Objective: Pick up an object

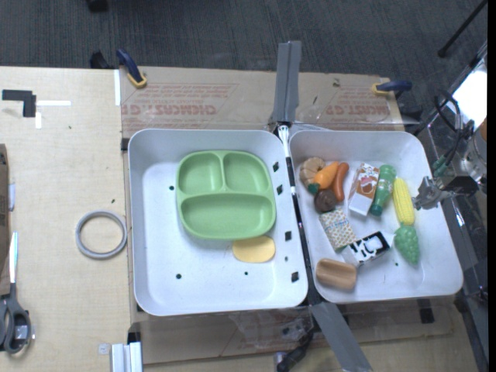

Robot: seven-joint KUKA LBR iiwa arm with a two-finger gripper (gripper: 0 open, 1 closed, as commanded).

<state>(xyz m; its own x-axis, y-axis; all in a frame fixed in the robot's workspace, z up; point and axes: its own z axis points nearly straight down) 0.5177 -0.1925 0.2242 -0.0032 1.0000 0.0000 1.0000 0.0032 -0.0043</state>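
The bench [62, 161] is pale wood with a sheet of cardboard [201, 99] clamped along its far side, and the two white bins sit on it side by side. The left bin [155, 277] holds a green divided plate [226, 194] towards its far half, with a flat yellow piece [254, 249] just touching the plate's near edge.

The right bin [434, 273] carries the clutter. The arm comes in from the right, and its gripper [428, 193] sits at the bin's right wall, about midway between far and near. I cannot tell how it stands; the end of it is too small and dark against the background.

Just left of the gripper lies a yellow corn cob [403, 201], running far to near, and near of that a green bumpy vegetable [408, 244]. Left of the corn are a green bottle [383, 189] and a small carton [364, 190], side by side. Further left, well apart from the gripper, sit a carrot [332, 176], a tan lump [312, 169] and a dark brown piece [326, 201], bunched together. Nearer lie a patterned packet [338, 228], a black-and-white block [369, 247] and a bread roll [336, 274].

Out on the bench to the left lie a roll of tape [101, 233] and scissors [14, 320].
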